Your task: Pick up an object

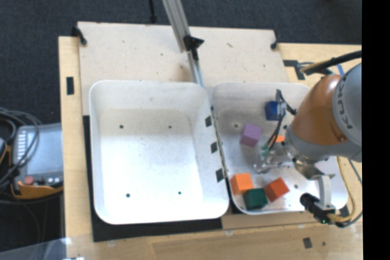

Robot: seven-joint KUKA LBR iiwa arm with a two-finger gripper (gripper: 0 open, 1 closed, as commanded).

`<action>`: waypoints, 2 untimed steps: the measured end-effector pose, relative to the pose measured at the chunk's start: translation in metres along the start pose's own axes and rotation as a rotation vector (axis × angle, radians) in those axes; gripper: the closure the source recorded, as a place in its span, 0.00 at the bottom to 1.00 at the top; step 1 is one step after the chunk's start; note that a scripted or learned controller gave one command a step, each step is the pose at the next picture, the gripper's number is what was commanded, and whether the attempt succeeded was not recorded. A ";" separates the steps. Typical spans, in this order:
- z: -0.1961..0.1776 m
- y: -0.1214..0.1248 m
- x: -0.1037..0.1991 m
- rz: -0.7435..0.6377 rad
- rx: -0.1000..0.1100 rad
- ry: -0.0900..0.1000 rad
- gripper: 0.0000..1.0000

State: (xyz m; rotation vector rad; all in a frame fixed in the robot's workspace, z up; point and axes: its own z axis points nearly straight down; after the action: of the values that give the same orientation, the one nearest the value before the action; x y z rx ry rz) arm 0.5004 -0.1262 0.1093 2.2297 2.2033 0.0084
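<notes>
The right bin (226,100) holds several small blocks. A purple block (250,134) lies near its middle and a blue block (273,109) sits farther back. Along the front wall sit an orange block (242,182), a green block (255,198) and a red-orange block (276,189). My gripper (266,162) hangs low over the right bin, just in front of and to the right of the purple block and behind the front three. A bit of orange (280,139) shows beside the wrist, mostly hidden by the arm. Nothing is visibly held.
The left bin (97,131) stands beside the right one, sharing a divider wall (216,143). A slanted metal pole (173,6) rises behind the bins. The arm's bulk (323,119) covers the right bin's right side. A grey device with cables (30,158) sits off the bench at left.
</notes>
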 end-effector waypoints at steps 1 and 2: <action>-0.064 0.005 -0.003 -0.015 0.001 -0.001 1.00; -0.121 0.016 0.001 -0.016 0.001 -0.001 1.00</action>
State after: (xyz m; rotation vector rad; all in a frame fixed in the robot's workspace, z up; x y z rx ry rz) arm 0.5149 -0.1251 0.2301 2.2121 2.2217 0.0062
